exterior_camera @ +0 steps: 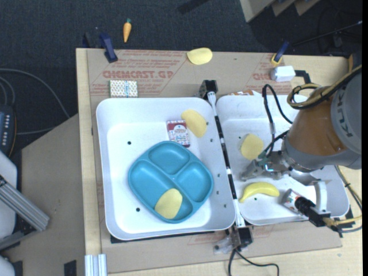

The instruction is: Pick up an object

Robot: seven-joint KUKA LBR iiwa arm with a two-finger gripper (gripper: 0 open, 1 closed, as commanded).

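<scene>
My gripper [257, 167] reaches in from the right, low over the middle of the right bin [330, 195]. It sits between a pale yellow round piece [251, 146] just above it and a yellow banana [259, 191] just below it. Nothing visibly hangs from it. A small red and white item [292, 200] lies right of the banana, partly under the arm. In the left bin [112, 154] a blue divided plate [172, 174] carries a yellow lump [169, 203]. A red and white packet [178, 132] and a yellow piece [195, 122] lie above the plate.
A yellow object [199, 56], a small carrot [127, 30], a blue clip [107, 48] and a patterned card [123, 88] lie outside the bins at the back. Black cables [276, 111] loop over the right bin's far side. The arm's grey body [319, 134] covers that bin's right part.
</scene>
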